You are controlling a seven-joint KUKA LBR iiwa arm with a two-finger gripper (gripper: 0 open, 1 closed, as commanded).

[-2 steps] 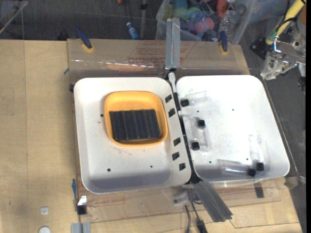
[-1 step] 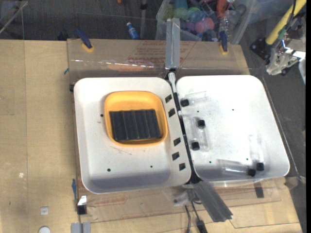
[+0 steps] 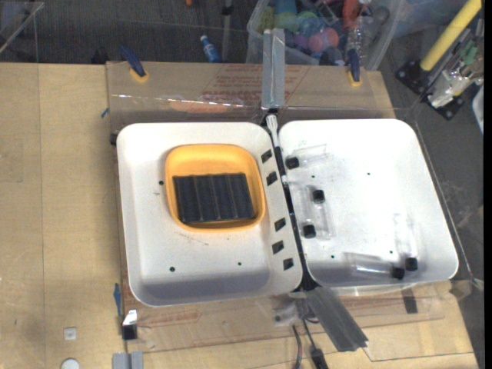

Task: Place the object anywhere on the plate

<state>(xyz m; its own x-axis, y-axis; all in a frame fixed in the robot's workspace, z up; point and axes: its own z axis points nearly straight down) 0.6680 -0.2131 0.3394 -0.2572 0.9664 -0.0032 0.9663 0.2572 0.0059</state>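
the orange plate sits in the left bin, a little toward the back, and the dark ribbed block lies flat on it, covering most of its middle and reaching its front rim. nothing sits on top of the block or crowds the plate. the right bin holds a scatter of clear plastic pieces with black ends, one near the back left, two along the divider side, and one at the front right corner. black clips line the seam between the bins. behind them a grey metal bar stands upright, with a clear tub of coloured toys further back. how the gripper is set i cannot tell.
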